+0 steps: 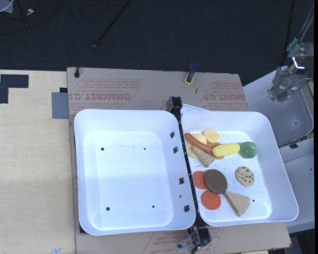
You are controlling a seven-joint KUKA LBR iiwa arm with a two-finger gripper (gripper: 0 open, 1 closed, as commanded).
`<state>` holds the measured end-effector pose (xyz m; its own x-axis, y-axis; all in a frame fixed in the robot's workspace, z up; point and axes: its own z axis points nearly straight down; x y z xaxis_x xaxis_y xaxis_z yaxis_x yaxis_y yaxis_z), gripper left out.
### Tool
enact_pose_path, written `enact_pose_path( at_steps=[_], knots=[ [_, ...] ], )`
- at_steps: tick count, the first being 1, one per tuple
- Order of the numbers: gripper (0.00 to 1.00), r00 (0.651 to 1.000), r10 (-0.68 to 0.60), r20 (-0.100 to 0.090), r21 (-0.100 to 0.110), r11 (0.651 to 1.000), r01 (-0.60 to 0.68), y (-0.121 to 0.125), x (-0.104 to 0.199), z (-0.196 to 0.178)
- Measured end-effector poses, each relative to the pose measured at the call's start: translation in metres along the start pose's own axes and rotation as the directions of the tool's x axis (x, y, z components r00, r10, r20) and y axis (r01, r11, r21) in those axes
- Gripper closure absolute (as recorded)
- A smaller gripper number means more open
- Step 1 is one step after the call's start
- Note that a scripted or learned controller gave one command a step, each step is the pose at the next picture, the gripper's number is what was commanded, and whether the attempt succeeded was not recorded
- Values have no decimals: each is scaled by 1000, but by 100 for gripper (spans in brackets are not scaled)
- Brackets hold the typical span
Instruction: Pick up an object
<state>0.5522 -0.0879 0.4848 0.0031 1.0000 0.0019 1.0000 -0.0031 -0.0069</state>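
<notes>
The right white bin (278, 157) holds several toy foods. A yellow corn cob (226, 150) lies beside a green ball (248, 150). A red sausage (195, 142) rests over yellow chips (211, 136). Lower down are a brown round patty (215, 180), a chocolate-chip cookie (244, 175), two orange-red discs (211, 200) and a tan wedge (238, 203). My gripper (284, 86) appears as a grey metal piece at the upper right. It hangs outside the bins, well away from every object and above the grey plate.
The left white bin (124, 173) adjoins the right one along a black divider (183, 157). Both rest on a cardboard sheet (148, 91) with a blue-yellow clamp (190, 74) at its back edge. A grey plate (294, 115) lies right of the bins.
</notes>
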Motion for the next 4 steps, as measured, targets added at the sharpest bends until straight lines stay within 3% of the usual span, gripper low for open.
enact_pose_path(
  at_steps=[1,3,4],
  knots=[
    [100,1000,-5,3,-10,1000,5,51,11,-55],
    [100,1000,-2,2,-6,1000,2,92,-62,-53],
    [100,1000,-12,-2,9,1000,12,91,100,174]
  ],
)
